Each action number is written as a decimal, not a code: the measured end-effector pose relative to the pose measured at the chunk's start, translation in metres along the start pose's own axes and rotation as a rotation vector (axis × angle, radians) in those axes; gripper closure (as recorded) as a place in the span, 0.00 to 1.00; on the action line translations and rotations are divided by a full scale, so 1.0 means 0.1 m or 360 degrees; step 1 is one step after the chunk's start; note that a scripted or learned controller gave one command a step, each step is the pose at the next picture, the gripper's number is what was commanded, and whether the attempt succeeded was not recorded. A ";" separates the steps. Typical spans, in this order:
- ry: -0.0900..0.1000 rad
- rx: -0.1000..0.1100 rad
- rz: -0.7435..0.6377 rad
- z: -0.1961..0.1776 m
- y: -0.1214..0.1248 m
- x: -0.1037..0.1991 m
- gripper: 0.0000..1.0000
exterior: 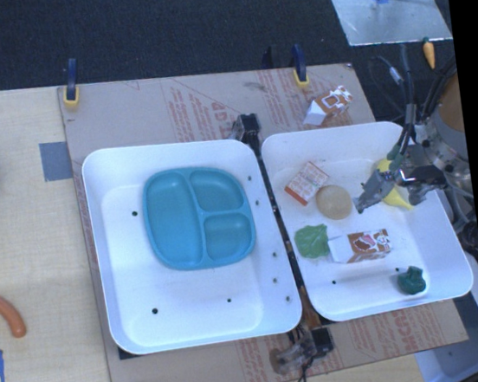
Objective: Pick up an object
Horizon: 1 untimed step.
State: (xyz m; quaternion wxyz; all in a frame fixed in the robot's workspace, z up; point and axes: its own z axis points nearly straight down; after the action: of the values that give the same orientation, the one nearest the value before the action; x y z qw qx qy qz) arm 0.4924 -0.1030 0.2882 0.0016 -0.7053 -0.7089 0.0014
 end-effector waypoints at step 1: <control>-0.0001 0.0000 0.0000 1.58 0.08 -0.12 0.00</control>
State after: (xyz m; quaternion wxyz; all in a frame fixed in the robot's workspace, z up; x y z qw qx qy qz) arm 0.5000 -0.1147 0.1304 0.0013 -0.7054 -0.7088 0.0016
